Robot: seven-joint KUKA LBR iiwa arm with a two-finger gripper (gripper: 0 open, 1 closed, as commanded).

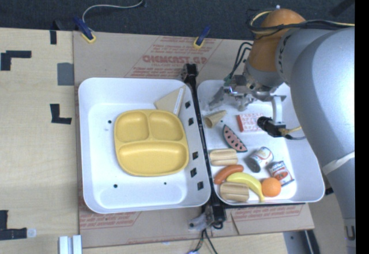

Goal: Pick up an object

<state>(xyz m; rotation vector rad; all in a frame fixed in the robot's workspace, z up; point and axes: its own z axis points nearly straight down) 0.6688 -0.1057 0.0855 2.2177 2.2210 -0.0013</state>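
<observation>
Hard to read the gripper (237, 96): a cluster of grey metal under the orange band of the arm (323, 91), seen from above and partly covered by the wrist. Cannot tell if open or closed. Nothing seen held in it. Hangs over the far part of the right bin (304, 180), near the middle wall, just above a small beige piece (214, 118) and a red-white packet (248, 122). Cannot tell whether touching either of them.

Covers the right side of that bin with the big grey arm body, so the far right corner stays hidden. Unclear also a black part (271, 127) with a thin cable beside the packet: own thing or part of the tool, not possible to say.

Lower in the same bin, close together: a melon slice (233, 138), a bun (223, 157), a can (260, 158), a second can (279, 172) with a label too small to read, a sausage (228, 173), a banana (248, 182), an orange (271, 187) touching the banana, and a second bun (233, 191) partly under the banana.

In the left bin (95, 189): a yellow plate (151, 142) with three sections, and a beige wedge (170, 100) leaning in the far right corner, its shape not clear.
</observation>
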